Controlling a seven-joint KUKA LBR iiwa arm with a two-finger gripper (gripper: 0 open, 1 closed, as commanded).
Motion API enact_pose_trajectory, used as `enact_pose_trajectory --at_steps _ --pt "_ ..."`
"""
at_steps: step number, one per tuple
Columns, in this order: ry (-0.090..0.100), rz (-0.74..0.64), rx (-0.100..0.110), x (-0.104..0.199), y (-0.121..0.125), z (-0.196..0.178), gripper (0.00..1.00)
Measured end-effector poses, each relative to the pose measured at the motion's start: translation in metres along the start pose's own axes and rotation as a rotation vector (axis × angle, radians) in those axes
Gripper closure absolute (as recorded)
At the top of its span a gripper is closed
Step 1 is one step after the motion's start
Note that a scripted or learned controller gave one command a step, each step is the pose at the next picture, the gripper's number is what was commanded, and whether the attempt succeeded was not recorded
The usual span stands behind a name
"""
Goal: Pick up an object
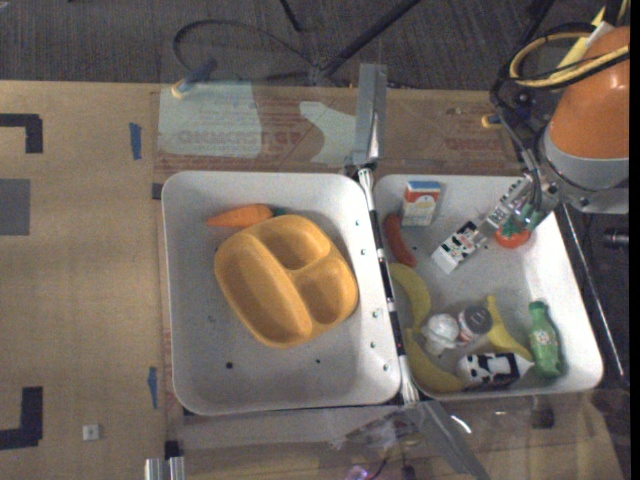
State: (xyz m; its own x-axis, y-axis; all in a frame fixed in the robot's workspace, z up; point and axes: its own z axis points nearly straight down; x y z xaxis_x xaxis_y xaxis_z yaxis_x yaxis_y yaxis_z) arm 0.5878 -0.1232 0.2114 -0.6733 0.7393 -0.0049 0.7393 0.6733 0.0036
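Brown bench [80, 268] with blue tape marks, dark carpet behind. My gripper [512, 211] hangs over the right bin [580, 298], beside a small carton [456, 245]; can't tell its opening. No label readable. Yellow divided plate [285, 278] and carrot [240, 215] in left bin [190, 348].

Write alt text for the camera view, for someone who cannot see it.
The arm's gripper hangs over the top right corner of the right bin, which holds small packages, bananas and a green bottle. The left bin holds a yellow divided plate and a carrot.
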Motion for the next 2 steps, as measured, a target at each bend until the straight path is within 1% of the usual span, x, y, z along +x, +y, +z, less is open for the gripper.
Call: enact_pose_trajectory --at_steps 1,2 --pt "0.003 -0.154 0.002 0.014 -0.105 -0.043 1.00" --pt "0.003 -0.402 0.001 0.006 -0.139 -0.012 1.00"
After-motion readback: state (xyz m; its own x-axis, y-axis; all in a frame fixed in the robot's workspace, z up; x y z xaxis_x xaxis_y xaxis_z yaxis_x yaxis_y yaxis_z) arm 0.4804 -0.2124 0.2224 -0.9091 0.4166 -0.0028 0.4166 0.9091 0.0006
